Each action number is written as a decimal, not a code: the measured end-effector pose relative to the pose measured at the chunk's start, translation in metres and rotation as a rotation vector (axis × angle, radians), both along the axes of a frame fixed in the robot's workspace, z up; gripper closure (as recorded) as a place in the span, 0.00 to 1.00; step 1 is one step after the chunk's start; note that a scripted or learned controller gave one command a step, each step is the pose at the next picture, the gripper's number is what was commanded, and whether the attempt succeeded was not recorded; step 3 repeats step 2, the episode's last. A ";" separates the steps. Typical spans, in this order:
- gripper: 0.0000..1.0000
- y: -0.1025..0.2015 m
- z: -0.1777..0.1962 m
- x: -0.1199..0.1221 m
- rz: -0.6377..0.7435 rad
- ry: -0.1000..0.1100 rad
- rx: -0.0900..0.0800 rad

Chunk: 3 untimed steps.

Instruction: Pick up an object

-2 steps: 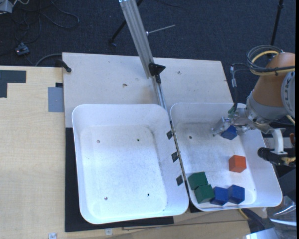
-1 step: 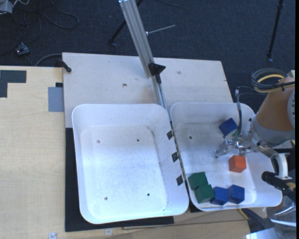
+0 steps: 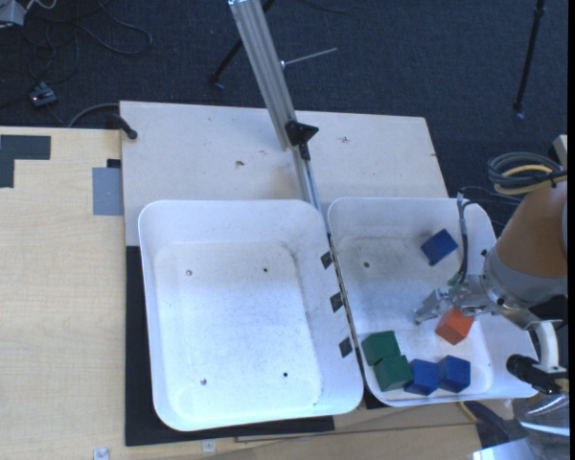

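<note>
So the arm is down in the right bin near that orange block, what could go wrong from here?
1. The end effector sits at the edge of the orange block, not clearly around it, so it may nudge the block away instead of gripping it.
2. The block lies close to the right bin's far wall, leaving little room to correct.
3. Blue blocks and green blocks cluster just below; a pushed block could slide into them.

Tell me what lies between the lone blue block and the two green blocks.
In the camera view, bare white bin floor lies between the lone blue block and the green blocks; the gripper sits just right of that stretch.
</note>
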<state>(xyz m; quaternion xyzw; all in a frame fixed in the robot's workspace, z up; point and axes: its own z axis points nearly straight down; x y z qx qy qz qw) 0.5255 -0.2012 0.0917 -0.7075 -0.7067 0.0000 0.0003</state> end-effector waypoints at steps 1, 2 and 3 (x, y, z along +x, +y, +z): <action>0.00 0.020 0.041 0.001 0.004 -0.002 0.000; 0.00 0.024 -0.002 -0.029 -0.001 -0.001 0.000; 0.00 0.024 -0.002 -0.029 -0.001 -0.001 0.000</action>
